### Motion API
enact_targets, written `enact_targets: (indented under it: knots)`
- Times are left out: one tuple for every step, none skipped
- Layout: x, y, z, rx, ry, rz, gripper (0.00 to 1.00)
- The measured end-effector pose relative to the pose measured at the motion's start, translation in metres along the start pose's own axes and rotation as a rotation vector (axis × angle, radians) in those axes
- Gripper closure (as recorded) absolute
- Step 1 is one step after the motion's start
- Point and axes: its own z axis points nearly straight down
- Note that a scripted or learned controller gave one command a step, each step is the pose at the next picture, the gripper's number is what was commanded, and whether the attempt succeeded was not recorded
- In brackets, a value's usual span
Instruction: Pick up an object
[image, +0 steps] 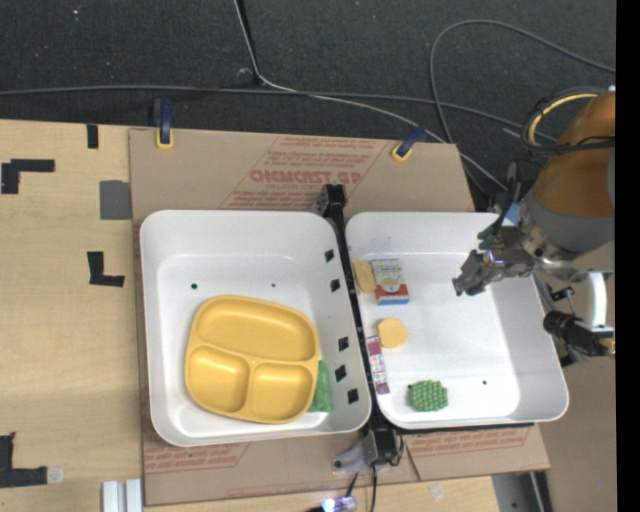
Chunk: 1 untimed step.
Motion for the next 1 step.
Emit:
enact_targets:
  knots:
    - [0.0438, 0.0130, -0.0033, 0.000, 0.000, 0.000, 1.00]
